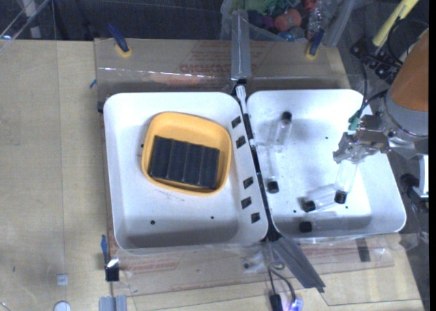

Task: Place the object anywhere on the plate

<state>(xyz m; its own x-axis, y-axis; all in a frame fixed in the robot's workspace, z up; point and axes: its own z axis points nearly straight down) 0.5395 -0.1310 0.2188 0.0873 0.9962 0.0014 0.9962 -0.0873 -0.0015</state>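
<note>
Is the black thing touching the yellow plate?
Touching. The camera view shows the black thing lying flat inside the yellow plate, resting on it.

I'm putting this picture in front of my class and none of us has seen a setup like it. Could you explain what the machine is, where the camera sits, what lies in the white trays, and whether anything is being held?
One camera looks down at a slant on a bench with two shallow white bins. The left bin holds a yellow plate with a dark ribbed block on it. The right bin holds several clear tubes with black caps; one tube lies near the front. The robot arm, grey with an orange band, reaches in from the right, and its gripper is above the right bin. Whether it holds anything is too unclear to tell.
</note>
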